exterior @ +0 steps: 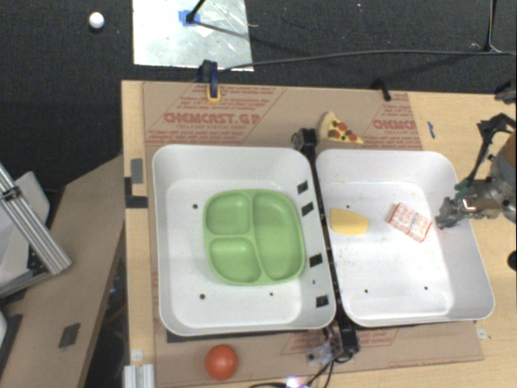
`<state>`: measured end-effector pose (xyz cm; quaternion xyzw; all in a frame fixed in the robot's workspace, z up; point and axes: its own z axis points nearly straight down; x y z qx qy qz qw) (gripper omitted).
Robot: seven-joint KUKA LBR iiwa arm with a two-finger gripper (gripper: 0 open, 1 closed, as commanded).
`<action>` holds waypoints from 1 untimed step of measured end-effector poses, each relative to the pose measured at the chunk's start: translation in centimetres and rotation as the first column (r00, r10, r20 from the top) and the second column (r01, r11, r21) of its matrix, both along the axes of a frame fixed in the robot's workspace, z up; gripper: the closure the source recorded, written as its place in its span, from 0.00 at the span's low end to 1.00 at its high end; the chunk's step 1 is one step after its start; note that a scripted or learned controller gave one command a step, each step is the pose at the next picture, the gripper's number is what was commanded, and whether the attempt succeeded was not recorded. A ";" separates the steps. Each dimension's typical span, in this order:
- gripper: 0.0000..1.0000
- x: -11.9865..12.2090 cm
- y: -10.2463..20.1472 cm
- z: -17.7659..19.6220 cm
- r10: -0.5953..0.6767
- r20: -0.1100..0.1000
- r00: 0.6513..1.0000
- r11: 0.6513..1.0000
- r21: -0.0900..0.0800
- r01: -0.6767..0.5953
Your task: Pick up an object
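Observation:
In the right bin [428, 297] lie a yellow wedge-shaped piece [349, 222] near its left side and a small pink and white block [408, 221] further right. My gripper [450, 214] hangs at the bin's right rim, just right of the pink block and apart from it. Nothing shows between its fingers. The left bin [174, 241] holds a green divided plate [254, 236].
A toy pizza slice [340, 129] lies on the cardboard behind the bins. A red ball [221, 361] sits in front of the left bin. A blue clamp [210, 78] holds the cardboard's far edge. Aluminium framing [28, 221] stands at the left.

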<state>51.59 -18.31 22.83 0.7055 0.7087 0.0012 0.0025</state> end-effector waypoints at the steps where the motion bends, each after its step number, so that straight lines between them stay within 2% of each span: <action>1: 1.00 2.0 4.8 1.0 0.005 -0.002 1.000 1.000 0.002 -0.005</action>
